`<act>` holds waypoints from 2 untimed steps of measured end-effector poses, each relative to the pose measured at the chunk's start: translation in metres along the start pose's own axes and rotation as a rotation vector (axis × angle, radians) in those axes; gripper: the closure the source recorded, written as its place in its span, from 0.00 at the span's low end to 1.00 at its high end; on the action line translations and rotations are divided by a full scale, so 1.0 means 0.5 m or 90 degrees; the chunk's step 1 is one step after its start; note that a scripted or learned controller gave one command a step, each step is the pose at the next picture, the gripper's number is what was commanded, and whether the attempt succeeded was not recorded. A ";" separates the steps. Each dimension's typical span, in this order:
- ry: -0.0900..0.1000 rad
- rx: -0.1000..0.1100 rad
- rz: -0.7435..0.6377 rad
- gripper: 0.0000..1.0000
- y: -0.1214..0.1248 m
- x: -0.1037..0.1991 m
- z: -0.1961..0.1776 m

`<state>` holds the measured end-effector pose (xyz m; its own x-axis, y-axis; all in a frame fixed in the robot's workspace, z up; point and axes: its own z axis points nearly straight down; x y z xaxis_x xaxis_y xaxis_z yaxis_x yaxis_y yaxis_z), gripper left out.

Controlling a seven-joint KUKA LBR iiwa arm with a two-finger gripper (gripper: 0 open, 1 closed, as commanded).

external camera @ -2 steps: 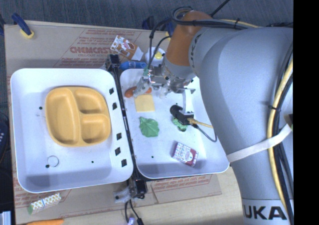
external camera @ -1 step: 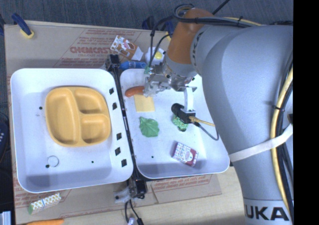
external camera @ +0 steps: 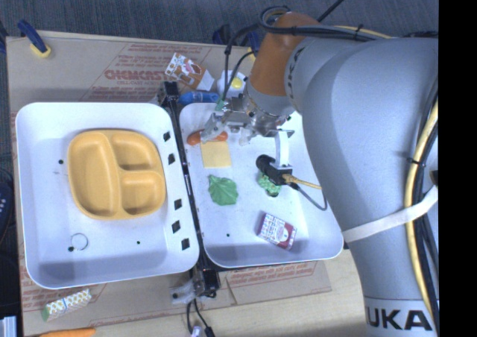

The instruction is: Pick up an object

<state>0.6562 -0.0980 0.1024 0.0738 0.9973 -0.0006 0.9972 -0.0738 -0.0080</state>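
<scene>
My gripper (external camera: 227, 125) hangs low over the far end of the right bin (external camera: 317, 242), under the orange wrist band. Just to its left lies a small orange piece (external camera: 196, 137), close to the gripper's tip; whether they touch is unclear. A pale yellow cheese slice (external camera: 216, 154) lies flat just in front of the gripper. Nearer the camera are a green lettuce leaf (external camera: 222, 190), a dark green lump (external camera: 269, 183) by a black cable fitting, and a red carton (external camera: 276, 230).
The left bin (external camera: 33, 201) holds a yellow divided tray (external camera: 117, 173). A blue item (external camera: 198, 97) and a printed packet (external camera: 182, 68) lie behind the bins on the cardboard. The big grey arm covers the right bin's right side.
</scene>
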 end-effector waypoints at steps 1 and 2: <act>0.002 0.000 0.384 0.00 -0.098 0.006 0.024; 0.002 -0.002 0.297 0.00 -0.032 0.014 0.022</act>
<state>0.6409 -0.0900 0.0917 0.5146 0.8574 -0.0004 0.8574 -0.5146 -0.0039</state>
